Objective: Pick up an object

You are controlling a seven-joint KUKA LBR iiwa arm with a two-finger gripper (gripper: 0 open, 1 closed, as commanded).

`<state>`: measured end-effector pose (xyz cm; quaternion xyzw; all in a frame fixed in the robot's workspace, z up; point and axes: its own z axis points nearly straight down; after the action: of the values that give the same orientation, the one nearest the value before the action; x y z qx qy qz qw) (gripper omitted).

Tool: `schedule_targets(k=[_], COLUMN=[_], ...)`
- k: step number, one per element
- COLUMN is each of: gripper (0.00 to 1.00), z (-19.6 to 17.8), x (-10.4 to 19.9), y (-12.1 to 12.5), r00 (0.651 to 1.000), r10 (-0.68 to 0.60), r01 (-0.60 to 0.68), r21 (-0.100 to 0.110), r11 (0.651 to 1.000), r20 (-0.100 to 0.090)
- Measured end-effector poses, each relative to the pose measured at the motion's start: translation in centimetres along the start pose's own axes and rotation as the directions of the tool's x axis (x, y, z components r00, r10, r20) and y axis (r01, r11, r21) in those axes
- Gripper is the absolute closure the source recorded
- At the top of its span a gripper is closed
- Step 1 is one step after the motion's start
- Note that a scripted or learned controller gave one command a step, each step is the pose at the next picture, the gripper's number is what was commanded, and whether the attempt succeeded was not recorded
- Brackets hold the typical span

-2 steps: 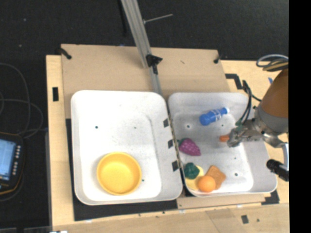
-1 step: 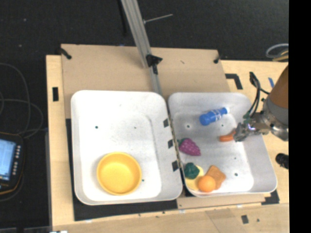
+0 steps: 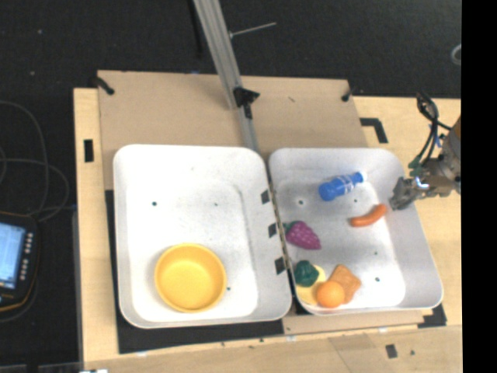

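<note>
From my screen the light falls flat and even from overhead; the two white bins glare bright, shadows stay faint, the surrounding floor reads near black, and everything looks slightly soft.

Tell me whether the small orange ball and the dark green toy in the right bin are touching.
Cannot tell. In the camera view the small orange ball sits right beside the dark green toy, with yellow between them, but no gap or contact shows plainly.

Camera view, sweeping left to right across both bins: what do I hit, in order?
Yellow bowl → purple grapes → blue bottle → orange carrot → end effector at the right bin's far right edge.
</note>
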<state>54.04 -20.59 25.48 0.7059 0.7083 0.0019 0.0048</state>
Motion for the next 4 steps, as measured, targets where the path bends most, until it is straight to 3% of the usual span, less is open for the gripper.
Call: schedule_targets(k=[1,4], gripper=[1.00,1.00], z=[-3.5,-3.9], x=[-0.1,13.9], y=[0.2,3.6], r00=[1.000,1.000], r10=[0.000,-0.003], r01=[0.000,0.003], r21=[0.003,0.007], r11=[1.000,1.000], r20=[-0.002,-0.004])
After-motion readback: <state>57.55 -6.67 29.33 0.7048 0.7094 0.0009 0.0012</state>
